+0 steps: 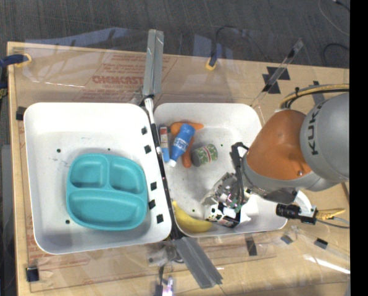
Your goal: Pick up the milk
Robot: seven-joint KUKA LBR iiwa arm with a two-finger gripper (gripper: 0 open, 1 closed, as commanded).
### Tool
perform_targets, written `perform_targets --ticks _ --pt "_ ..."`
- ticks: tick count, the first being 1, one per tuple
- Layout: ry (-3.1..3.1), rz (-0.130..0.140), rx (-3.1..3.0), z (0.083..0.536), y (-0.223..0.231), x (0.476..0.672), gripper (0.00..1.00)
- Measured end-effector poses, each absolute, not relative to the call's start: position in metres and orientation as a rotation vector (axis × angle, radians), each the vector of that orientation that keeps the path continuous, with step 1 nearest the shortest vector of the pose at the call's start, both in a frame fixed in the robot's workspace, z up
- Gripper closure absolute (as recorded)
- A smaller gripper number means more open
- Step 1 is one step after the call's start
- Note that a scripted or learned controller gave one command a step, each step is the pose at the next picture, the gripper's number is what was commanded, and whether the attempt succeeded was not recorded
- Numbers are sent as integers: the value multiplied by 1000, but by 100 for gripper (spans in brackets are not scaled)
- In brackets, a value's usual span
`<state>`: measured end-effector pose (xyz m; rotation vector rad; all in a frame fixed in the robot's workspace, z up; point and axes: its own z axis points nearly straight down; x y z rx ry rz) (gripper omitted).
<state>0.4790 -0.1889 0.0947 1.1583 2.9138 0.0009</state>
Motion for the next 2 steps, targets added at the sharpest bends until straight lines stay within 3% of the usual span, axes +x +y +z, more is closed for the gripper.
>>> perform_targets --ticks 1,2 --pt "2918 1 1150 104 -188 480 100" --pt "3005 0 910 170 -185 478 100"
